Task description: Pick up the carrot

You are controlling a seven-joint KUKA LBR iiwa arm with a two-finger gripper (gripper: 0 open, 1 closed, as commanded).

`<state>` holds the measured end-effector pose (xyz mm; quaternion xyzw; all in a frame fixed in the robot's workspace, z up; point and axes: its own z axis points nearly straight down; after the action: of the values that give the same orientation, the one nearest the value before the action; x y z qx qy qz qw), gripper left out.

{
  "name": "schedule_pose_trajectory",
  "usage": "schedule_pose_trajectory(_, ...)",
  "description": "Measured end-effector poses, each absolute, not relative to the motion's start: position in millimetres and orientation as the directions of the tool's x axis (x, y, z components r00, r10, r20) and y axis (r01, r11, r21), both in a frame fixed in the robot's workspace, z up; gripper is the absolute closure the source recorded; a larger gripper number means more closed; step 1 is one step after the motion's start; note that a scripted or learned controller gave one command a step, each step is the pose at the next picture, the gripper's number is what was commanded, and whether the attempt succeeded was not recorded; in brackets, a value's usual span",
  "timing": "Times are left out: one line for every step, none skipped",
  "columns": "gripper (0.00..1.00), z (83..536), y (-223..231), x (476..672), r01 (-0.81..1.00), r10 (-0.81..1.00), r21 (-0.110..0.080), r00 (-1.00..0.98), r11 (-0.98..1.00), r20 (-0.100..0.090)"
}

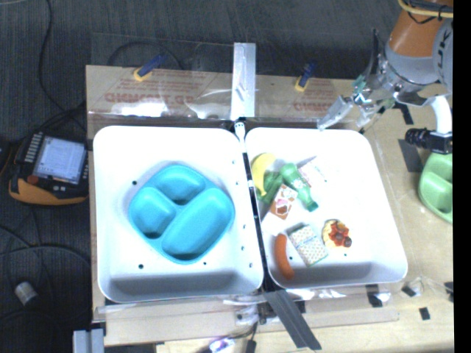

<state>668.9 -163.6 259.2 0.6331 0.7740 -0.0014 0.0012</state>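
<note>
Pincer (340, 113) hangs past the far right corner of the right bin (383, 197), over the surface (412, 219), its tip a pale translucent blur; whether it is spread or pressed together, cannot tell. Nothing seen held. Arm (412, 50) comes in from the upper right, orange band cut off by the frame edge.

Carrot (283, 256): short, orange-red, smooth, lying lengthwise near the front left of the right bin, close to the divider, well apart from the pincer. Just beside it on the right, a patterned grey-white packet (307, 244), touching or nearly so. Further right, a small yellow item with red bits (336, 232), too small to identify.

Toward the bin's middle left, a cluster: yellow banana-like piece (261, 166), green bottle-like pieces (294, 182) overlapping it, a small red-and-white box (282, 206) below. Overlaps make the separate shapes hard to sort.

Left bin (110, 197) holds a blue divided tray (182, 212).

Green object (438, 184) at the right edge, partly cut off. On the floor left, a handheld device with screen (51, 164)
</note>
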Motion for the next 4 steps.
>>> schedule_pose_trajectory(0.0, 350, -175, 627.7, 0.945, 0.945, -0.002, -0.327, 0.327, -0.005)
schedule_pose_trajectory(0.0, 254, -114, 668.5, 0.929, 0.929, -0.002, -0.37, 0.37, -0.001)
schedule_pose_trajectory(1.0, 263, -114, 669.1, 0.929, 0.929, -0.003, -0.371, 0.371, -0.004)
schedule_pose_trajectory(0.0, 263, -114, 669.1, 0.929, 0.929, -0.003, -0.371, 0.371, -0.004)
